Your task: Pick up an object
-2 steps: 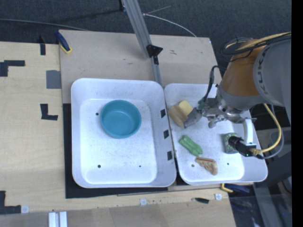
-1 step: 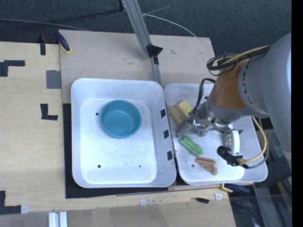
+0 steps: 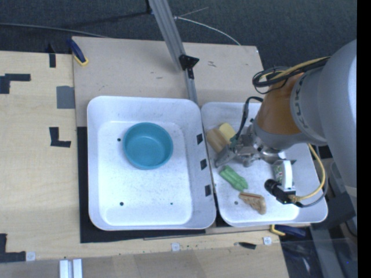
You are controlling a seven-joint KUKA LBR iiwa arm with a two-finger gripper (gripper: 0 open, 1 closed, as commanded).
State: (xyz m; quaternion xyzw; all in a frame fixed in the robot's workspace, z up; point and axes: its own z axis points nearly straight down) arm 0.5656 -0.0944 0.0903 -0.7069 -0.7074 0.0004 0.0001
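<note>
In the right bin [image 3: 301,213] my gripper [image 3: 229,155] reaches down toward the bin's left side. A green oblong object [image 3: 233,177] lies just below it on the bin floor. A tan and yellow block [image 3: 222,135] sits just above and left of the gripper. A brown piece like a bread slice [image 3: 253,201] lies near the bin's front. I see nothing held in the gripper. The arm's grey body and orange band [image 3: 278,112] cover the bin's right half.
The left bin [image 3: 110,207] holds a blue bowl [image 3: 148,145]. A metal pole [image 3: 171,33] slants down to the gap between the bins. Cables loop around the wrist [image 3: 290,181].
</note>
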